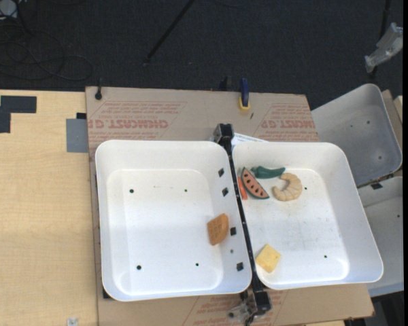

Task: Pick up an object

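Left bin [115, 182]: brown bread piece [217, 229] near its right edge.
Right bin [340, 209]: watermelon slice [253, 184], green pepper [268, 172], croissant [288, 187] near the far-left corner; yellow cheese block [268, 258] at the near-left corner.
Claw: cannot tell.

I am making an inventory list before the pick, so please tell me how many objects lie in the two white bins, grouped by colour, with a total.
Brown: 1, the bread-like piece in the left bin.
Yellow: 1, the cheese-like block in the right bin.
Tan: 1, the croissant.
Red: 1, the watermelon slice.
Green: 1, the green item.
Total: 5
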